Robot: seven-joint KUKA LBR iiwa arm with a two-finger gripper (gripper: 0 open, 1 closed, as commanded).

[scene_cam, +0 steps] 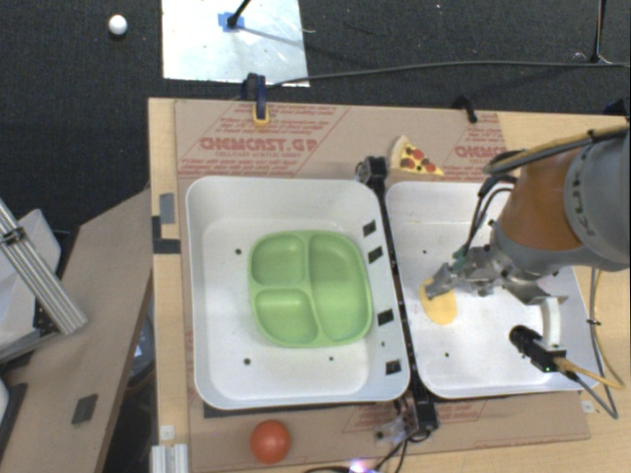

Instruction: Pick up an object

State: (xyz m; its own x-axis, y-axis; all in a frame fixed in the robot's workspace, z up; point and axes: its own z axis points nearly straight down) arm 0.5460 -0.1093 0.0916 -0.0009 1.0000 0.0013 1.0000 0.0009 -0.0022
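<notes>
The gripper (pixel 441 282) is seen low in the right bin (pixel 434 368), carried by the grey arm with its orange band (pixel 537 200) reaching in from the right. Whether anything is clamped by the tool cannot be told from this view, as its tip is small and dark against the bin floor. A yellow object (pixel 444 308) is found on the floor of the right bin, directly below the gripper tip and apparently touching it. A green tray with 3 compartments (pixel 311 287) is laid in the middle of the left bin (pixel 212 215). A toy pizza slice (pixel 415 159) is placed on the cardboard just behind the right bin. An orange-red ball (pixel 270 440) is set on the bench in front of the left bin.
</notes>
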